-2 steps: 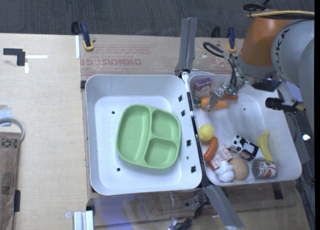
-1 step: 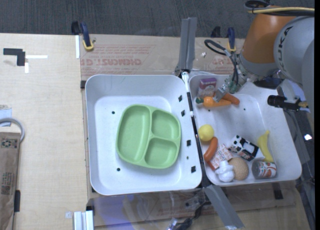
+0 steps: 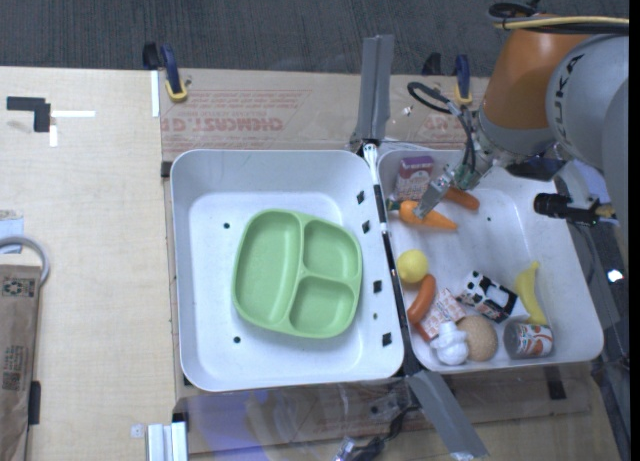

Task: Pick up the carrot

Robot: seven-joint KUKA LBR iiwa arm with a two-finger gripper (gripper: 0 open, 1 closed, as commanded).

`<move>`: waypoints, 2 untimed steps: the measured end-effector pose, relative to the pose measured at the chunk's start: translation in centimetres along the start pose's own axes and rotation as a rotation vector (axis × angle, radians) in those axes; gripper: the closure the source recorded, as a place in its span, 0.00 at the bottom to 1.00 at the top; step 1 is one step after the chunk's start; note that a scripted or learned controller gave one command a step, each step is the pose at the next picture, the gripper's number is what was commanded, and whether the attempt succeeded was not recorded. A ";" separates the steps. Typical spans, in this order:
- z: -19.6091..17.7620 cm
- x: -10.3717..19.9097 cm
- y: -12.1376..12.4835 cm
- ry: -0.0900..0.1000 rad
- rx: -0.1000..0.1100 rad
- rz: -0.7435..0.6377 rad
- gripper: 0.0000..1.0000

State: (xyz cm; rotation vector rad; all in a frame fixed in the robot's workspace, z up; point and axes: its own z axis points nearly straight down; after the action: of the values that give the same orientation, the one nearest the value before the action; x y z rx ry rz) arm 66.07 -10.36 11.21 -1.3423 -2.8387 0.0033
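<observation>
Carrot [image 3: 428,216], touching end effector [image 3: 437,199] fingertips

Pale green divided plate [image 3: 297,274] in white left bin [image 3: 200,349], orange carrot [image 3: 428,216], yellow lemon [image 3: 413,266], yellow banana [image 3: 531,292], black-and-white patched cow toy [image 3: 488,294], grey arm [image 3: 590,89] with orange band [image 3: 530,74]

Pincer [image 3: 437,199] at carrot [image 3: 425,216], right bin [image 3: 560,249]
</observation>
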 end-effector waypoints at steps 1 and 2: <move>0.8 1.2 -1.3 -0.027 -0.015 -0.510 0.00; -0.4 1.0 -1.1 -0.035 -0.021 -0.506 1.00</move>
State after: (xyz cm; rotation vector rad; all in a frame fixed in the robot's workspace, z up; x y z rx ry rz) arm 64.58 -10.30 11.58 -0.5958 -3.1236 -0.0035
